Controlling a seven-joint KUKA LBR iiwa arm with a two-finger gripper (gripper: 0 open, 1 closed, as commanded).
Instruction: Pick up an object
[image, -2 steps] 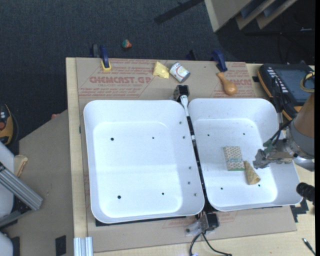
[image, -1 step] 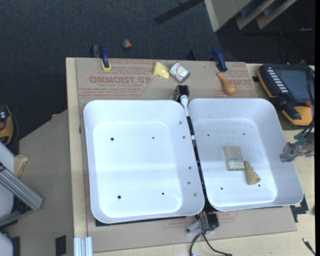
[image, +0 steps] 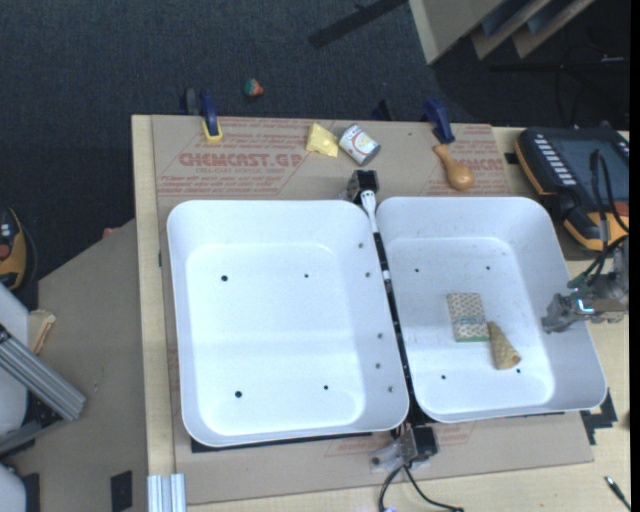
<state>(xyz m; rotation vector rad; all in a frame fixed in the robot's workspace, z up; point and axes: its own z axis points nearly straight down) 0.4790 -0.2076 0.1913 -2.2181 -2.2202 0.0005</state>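
The gripper (image: 562, 312) hangs at the right bin's (image: 530, 230) far right rim, too small and blurred to tell how its jaws stand. Well apart, a patterned sponge block (image: 466, 316) touches a tan cone (image: 502, 346) on the bin floor.

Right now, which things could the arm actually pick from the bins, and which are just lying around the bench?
In play:
- patterned flat block, right bin
- tan cone-shaped piece, touching the block
- tool, at the right bin's right rim

Lying about, on the board behind the bins:
- yellow wedge
- small white box
- wooden pear-shaped piece
- blue clamps
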